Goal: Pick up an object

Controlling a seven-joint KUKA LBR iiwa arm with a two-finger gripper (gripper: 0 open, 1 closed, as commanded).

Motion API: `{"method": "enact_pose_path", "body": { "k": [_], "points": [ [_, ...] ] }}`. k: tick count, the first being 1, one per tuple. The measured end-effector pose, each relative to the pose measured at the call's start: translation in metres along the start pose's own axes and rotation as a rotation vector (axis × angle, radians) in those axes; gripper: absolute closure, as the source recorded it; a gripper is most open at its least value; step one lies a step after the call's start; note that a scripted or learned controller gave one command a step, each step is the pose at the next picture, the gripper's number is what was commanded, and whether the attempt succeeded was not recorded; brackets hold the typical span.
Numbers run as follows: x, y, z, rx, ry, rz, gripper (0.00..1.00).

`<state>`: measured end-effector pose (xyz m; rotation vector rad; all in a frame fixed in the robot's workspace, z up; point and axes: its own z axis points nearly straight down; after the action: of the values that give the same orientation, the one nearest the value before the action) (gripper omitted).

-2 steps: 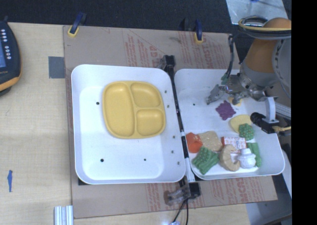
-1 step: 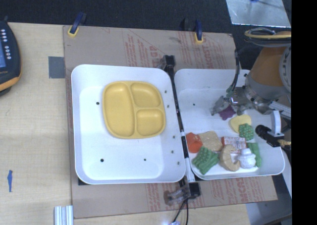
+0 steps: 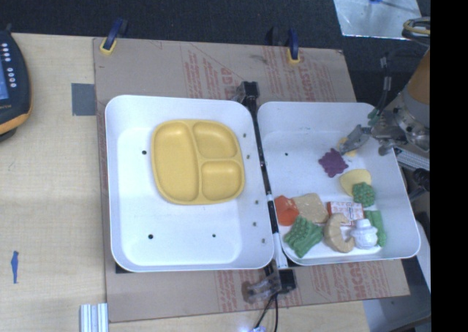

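Camera view, right bin [image 3: 292, 122]: my gripper [image 3: 360, 137] hangs low, whether parted or closed I cannot tell, holding nothing visible; purple piece [image 3: 333, 163] lies just beside it, likely target.

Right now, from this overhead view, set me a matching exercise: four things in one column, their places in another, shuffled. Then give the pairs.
Things:
1. yellow divided plate
2. purple piece
3. gripper
4. green ridged piece

Places:
A. right bin, near its front edge
B. above the right bin's far right part
C. left bin, towards its back
D. right bin, near its middle

Pairs: 1-C, 2-D, 3-B, 4-A
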<state>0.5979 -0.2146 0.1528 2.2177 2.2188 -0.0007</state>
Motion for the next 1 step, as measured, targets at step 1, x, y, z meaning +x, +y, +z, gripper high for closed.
{"method": "enact_pose_path", "body": {
  "k": [1],
  "points": [
    [0.033, 0.0098, 0.0646, 0.011, 0.006, -0.007, 0.0]
  ]
}}
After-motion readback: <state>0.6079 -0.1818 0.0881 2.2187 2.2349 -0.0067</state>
